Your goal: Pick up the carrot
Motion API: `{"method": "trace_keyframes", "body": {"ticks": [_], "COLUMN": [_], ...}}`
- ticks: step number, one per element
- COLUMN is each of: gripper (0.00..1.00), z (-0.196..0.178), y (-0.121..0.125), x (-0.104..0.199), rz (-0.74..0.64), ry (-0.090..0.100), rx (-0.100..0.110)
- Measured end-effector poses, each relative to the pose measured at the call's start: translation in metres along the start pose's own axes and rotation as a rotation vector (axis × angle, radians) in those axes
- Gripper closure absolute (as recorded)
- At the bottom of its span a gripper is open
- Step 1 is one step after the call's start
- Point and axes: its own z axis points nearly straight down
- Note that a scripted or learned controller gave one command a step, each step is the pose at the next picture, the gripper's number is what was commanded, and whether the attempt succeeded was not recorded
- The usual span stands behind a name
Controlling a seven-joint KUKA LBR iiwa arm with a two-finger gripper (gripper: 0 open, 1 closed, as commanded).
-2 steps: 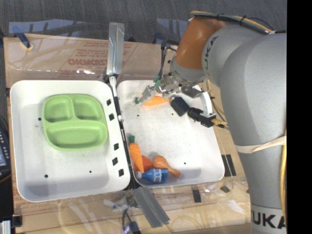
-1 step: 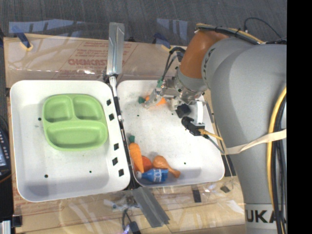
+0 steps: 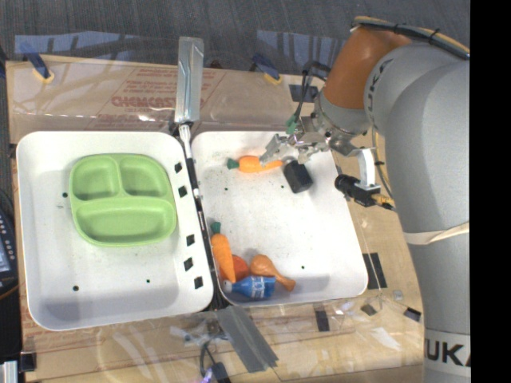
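Here carrot [image 3: 251,164] near bin's [image 3: 343,230] far rim.

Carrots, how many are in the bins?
2. One carrot lies near the right bin's far side, by the gripper. Another lies at its near left, in a pile that may hide more.

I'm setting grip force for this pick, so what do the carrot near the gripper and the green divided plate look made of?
The carrot looks like molded toy plastic: uniform orange body, green stub end, a slight sheen. It could be rubbery; the view leaves that open. The green plate looks like rigid matte plastic, one even pale green with rounded molded dividers. The gripper is right at the carrot.
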Motion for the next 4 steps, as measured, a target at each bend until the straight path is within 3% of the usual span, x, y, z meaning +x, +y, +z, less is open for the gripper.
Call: {"method": "trace_keyframes", "body": {"ticks": [1,2,3,4], "gripper": [0.00,1.00,0.00,0.00], "z": [0.059,0.049,0.049,0.007], "y": [0.003,0.003,0.003,0.001], "x": [0.052,0.053,0.053,0.019], "rz": [0.085,0.080,0.079,-0.210], "ry": [0.003,0.004,0.004,-0.001], "rx": [0.006,0.011,0.010,-0.001]}}
